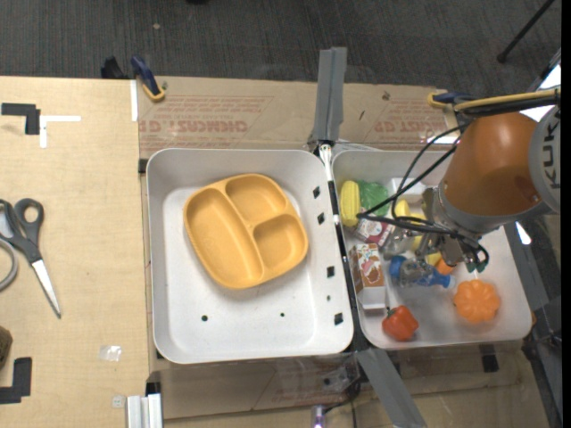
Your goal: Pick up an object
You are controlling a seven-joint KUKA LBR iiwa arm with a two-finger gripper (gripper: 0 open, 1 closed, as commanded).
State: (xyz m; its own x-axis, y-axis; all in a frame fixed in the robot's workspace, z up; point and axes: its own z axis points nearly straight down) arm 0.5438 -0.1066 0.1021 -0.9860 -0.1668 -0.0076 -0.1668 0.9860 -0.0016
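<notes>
Yellow-orange plate (pixel 245 230); orange pumpkin (pixel 476 300); possibly red pepper (pixel 401 324).

Small toys, among them an orange pumpkin (pixel 476 300), clutter the right bin (pixel 513 333).

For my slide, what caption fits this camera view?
Robot arm's gripper low over toys in the right bin; yellow divided plate in the left bin.
</notes>
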